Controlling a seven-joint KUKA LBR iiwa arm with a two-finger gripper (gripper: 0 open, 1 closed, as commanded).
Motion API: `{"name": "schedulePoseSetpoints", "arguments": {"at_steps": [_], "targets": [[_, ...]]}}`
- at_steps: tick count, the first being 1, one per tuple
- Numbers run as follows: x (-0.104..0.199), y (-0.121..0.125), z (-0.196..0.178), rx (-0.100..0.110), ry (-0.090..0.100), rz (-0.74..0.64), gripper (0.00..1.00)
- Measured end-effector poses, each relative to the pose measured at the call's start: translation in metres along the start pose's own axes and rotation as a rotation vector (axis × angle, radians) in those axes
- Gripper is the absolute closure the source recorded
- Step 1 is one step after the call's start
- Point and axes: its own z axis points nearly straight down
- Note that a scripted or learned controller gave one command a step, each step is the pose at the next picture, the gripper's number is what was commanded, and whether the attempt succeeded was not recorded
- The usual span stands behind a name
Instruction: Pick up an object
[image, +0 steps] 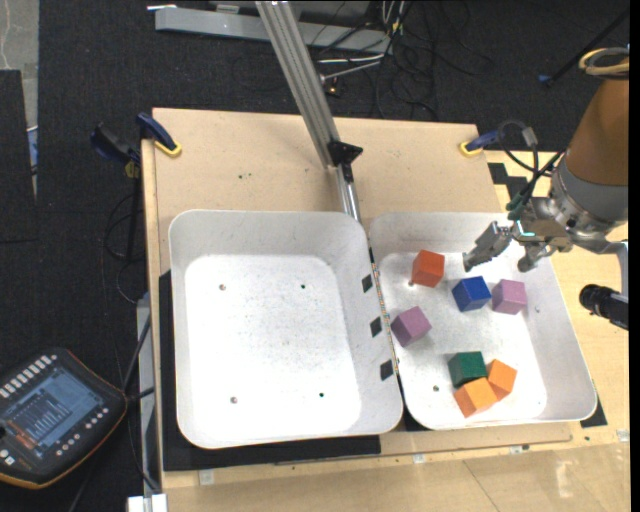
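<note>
Over the right bin, near its far right corner, we see the claw hanging with its two fingers spread apart and nothing between them. One finger points toward the middle of the bin, the other sits closer to the right rim. Just below the claw lie a blue cube and a purple cube, side by side and almost touching. An orange-red cube sits apart to their left, with open floor around it. A second purple cube lies near the bin's left wall, close to the seam between the two bins. At the near side we find a tight cluster: a green cube touching two orange cubes, close to the front rim. The middle of this bin has bare floor between the groups. The left bin offers wide room. The wooden surface borders both bins.
</note>
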Motion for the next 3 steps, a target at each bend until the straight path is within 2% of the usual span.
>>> {"name": "schedulePoseSetpoints", "arguments": {"at_steps": [1,3], "targets": [[0.0,0.001,-0.002,-0.005,-0.001,0.001,0.0],[-0.01,0.006,0.098,0.0,-0.001,0.002,0.0]]}}
